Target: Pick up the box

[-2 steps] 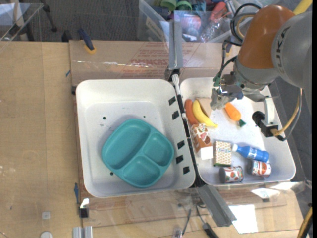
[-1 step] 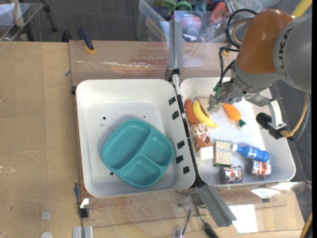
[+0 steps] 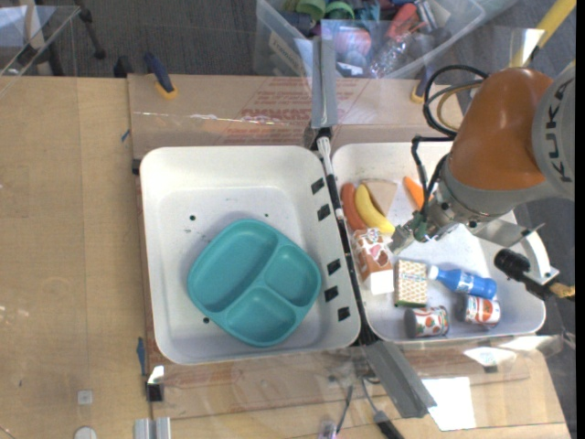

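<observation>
Wooden bench (image 3: pixel 64 245) with two white bins side by side: left bin (image 3: pixel 160 245) with a teal divided plate (image 3: pixel 254 282), right bin (image 3: pixel 526 314) under the grey and orange arm (image 3: pixel 503 140). Behind, a clear tub (image 3: pixel 366 16) full of coloured toys. Pincer (image 3: pixel 409 233) low inside the right bin, beside a banana (image 3: pixel 370 206); state of the pincer impossible to tell. Patterned box (image 3: pixel 410 283) lying just below the pincer, apart from it, near a blue bottle (image 3: pixel 466 282) and two small cans (image 3: pixel 426 321).
</observation>
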{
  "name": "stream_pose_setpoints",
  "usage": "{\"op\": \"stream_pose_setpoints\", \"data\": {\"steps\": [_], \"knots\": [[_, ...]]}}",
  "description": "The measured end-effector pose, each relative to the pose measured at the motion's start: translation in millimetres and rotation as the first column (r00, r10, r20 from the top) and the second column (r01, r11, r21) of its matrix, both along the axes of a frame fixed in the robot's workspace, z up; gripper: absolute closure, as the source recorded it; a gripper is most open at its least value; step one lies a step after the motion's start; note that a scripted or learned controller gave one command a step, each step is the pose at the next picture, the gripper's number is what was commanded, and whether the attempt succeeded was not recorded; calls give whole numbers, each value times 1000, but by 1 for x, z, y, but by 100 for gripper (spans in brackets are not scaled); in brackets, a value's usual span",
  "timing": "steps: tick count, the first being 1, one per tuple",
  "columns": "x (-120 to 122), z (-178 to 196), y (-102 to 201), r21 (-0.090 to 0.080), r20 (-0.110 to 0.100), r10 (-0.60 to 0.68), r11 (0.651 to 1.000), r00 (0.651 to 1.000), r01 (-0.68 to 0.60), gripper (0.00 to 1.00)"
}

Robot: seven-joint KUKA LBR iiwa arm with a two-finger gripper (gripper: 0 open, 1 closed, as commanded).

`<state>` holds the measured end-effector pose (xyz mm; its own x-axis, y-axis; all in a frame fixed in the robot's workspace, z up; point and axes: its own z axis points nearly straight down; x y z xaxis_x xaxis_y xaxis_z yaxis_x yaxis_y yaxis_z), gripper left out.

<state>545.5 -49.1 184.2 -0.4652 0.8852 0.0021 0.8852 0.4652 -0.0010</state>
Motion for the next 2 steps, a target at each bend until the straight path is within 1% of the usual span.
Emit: {"op": "stream_pose_setpoints", "data": {"steps": [1,2], "knots": [[-10,-74,-54,-2,9,5,1000,1000,-5,0],[-27,-81,-58,6,51,-151,989,987,151,0]]}}
